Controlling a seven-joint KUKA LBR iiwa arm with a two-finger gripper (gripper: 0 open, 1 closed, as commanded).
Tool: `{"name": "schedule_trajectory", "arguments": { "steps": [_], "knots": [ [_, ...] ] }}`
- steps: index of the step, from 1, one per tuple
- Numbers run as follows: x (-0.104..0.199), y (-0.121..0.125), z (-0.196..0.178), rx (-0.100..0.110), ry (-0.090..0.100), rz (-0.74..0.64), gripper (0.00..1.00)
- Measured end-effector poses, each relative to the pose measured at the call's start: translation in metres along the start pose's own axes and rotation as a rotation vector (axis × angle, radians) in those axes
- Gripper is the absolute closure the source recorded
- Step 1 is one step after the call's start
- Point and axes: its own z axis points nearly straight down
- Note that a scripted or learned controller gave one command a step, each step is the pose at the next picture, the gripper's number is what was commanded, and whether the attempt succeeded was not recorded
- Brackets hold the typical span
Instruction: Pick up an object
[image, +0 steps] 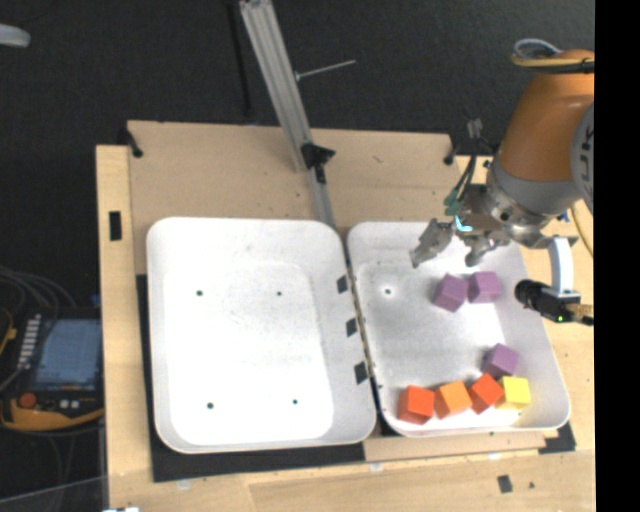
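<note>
The right bin (385, 262) holds three purple blocks (450, 293), three orange blocks (417, 403) and one yellow block (516, 390). The gripper (455, 250) hangs over the bin's far edge, fingers spread, nothing between them. The arm's wrist hides the far right corner.

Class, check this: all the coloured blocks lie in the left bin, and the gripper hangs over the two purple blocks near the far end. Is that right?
One thing is wrong: the camera view shows the blocks in the right bin, not the left bin. The gripper does hang by the two purple blocks near the far end.
</note>
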Motion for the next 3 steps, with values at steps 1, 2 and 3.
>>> {"name": "schedule_trajectory", "arguments": {
  "steps": [1, 2, 3],
  "knots": [
    [0.0, 0.001, -0.003, -0.005, -0.001, 0.001, 0.0],
    [-0.008, 0.001, 0.042, -0.001, -0.002, 0.004, 0.0],
    [-0.007, 0.002, 0.104, 0.001, -0.001, 0.006, 0.0]
  ]
}}
